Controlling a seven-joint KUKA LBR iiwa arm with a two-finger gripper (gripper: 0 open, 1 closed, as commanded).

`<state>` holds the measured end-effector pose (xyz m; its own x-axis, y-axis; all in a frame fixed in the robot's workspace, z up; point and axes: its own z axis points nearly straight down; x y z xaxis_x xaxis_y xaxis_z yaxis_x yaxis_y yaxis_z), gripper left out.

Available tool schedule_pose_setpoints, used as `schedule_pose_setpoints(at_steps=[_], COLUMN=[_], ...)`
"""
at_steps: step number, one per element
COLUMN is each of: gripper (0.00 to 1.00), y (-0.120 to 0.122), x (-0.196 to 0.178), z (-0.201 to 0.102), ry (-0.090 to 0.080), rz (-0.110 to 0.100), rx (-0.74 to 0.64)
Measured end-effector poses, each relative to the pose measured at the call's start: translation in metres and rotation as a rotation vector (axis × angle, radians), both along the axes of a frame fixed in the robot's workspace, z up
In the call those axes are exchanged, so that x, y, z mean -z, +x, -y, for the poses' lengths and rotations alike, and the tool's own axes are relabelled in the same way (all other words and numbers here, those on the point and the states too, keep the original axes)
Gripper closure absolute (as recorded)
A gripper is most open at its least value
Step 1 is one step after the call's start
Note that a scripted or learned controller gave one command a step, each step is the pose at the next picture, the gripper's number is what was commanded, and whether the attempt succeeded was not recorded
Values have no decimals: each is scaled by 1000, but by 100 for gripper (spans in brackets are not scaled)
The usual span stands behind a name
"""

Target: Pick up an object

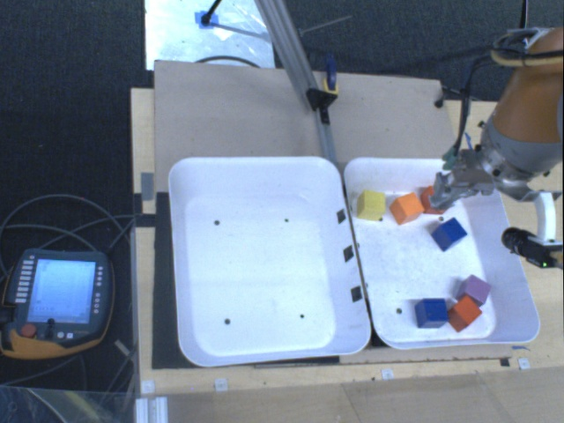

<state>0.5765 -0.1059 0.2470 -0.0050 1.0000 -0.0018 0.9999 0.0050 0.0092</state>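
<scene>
The right bin (388,263) holds several small blocks. Along its far side lie a yellow block (371,205), an orange block (406,208) and a red block (427,201) partly hidden by the arm. A blue block (448,233) lies just in front of them. Near the front right corner sit a purple block (475,288), an orange-red block (464,313) and a second blue block (431,312). My gripper (443,190) hangs low over the far right of this bin, right at the red block, and nothing is visibly held.
The left bin (256,263) lies beside the right one, joined by dark clips at the shared rim. A slanted metal pole (295,51) rises behind the bins. A teach pendant (55,302) rests off the bench at left. The arm's orange band (529,95) looms over the right edge.
</scene>
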Motion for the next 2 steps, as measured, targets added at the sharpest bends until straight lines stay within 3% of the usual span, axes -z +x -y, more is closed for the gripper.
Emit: schedule_pose_setpoints(at_steps=[1,2], gripper=[100,100], y=[1,17], x=[-20,-19], z=[0,-43], ry=[1,2], rz=[-5,-5], rx=[0,-4])
